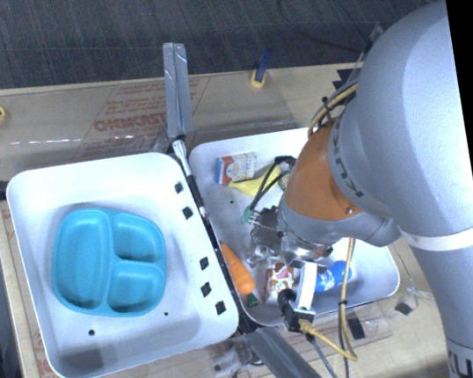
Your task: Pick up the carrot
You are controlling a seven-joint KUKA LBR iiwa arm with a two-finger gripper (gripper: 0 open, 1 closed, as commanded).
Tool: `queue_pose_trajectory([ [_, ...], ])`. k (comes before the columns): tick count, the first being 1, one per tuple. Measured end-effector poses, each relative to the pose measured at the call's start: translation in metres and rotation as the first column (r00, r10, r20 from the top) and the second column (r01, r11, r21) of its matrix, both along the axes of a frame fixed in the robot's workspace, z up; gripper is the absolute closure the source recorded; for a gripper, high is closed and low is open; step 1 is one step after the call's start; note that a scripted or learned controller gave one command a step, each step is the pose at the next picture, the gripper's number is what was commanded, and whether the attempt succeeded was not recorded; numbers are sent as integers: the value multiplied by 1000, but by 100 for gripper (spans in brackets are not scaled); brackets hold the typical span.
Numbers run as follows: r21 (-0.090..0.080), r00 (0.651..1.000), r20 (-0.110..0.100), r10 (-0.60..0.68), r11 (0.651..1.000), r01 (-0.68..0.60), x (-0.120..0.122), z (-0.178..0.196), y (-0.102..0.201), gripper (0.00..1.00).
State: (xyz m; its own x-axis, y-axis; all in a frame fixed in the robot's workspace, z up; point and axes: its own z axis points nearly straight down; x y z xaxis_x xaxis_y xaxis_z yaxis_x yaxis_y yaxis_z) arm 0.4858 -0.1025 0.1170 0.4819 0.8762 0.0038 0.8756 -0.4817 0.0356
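Camera view shows the carrot [238, 269] in the right bin [372, 272], at the bin's 9 o'clock side. It lies flat against the wall shared with the left bin [36, 260], with its long axis running roughly from 12 to 6 o'clock. This placement leaves the carrot's 3 o'clock flank as the only open side, and the wall likely limits clearance for a straddling grasp. The gripper [262, 244] is low over the right bin, just beside the carrot at its 3 o'clock. The arm [409, 156] slants in from 3 o'clock with the orange band [321, 186] above the wrist, a posture consistent with an approach to the carrot. No part of the carrot is seen inside the gripper, so it is judged not yet picked up. Whether the gripper is set wide, narrow or closed on anything cannot be told, because the wrist body covers the tool's working end. The arm also hides most of the right bin floor toward 3 o'clock. Partly visible there are a white and red carton [237, 167] at 12 o'clock, a yellow object [252, 186] below it, printed packets [278, 280] of unclear kind, and a blue and white item [334, 277] cut off by the wrist. A blue divided tray [110, 259] sits centrally in the left bin, well apart from the work.
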Motion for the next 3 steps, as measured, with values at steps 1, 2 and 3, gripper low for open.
queue_pose_trajectory([
  [1,0,1000,0,0,1000,0,0,0,0,0],
  [2,16,950,19,-313,950,313,6,-10,5,0],
  [3,18,980,-3,-198,980,198,8,-13,6,0],
])
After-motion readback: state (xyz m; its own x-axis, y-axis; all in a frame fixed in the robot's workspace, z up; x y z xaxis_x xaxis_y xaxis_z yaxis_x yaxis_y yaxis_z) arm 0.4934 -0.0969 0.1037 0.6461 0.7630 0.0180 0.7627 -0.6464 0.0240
